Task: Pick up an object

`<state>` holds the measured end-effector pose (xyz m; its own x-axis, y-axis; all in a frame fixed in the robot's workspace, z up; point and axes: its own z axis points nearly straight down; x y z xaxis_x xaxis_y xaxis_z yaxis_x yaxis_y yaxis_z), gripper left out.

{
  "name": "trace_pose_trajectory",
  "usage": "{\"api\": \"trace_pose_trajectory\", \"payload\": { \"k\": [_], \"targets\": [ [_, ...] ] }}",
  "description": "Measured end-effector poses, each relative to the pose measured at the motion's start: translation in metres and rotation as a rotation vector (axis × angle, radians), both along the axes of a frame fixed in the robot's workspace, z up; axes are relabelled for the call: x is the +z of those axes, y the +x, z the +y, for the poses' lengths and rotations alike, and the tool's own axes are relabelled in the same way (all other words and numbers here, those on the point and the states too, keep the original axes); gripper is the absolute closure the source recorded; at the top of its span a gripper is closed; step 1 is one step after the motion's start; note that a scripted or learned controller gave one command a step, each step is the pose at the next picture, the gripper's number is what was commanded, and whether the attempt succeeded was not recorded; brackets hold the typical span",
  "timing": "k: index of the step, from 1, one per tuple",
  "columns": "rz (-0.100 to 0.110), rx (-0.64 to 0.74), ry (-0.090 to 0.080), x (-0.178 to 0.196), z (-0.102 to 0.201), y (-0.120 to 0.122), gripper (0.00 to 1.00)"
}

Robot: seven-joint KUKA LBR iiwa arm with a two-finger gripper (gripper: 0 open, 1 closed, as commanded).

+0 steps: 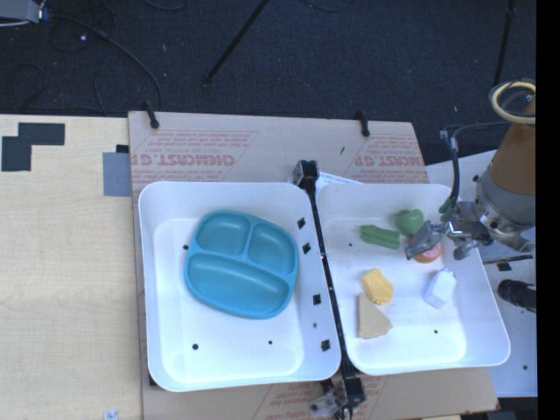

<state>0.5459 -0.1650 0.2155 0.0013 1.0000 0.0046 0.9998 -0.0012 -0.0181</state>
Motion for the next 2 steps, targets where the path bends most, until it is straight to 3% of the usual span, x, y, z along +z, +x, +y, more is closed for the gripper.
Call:
{"api": "trace_pose_trajectory", "payload": {
  "k": [1, 2],
  "targets": [
    [-0.01, 0.002, -0.002, 0.006, 0.0, 0.002, 0.0],
    [-0.005, 0.002, -0.001, -0.062, 0.0, 0.002, 0.0]
  ]
}}
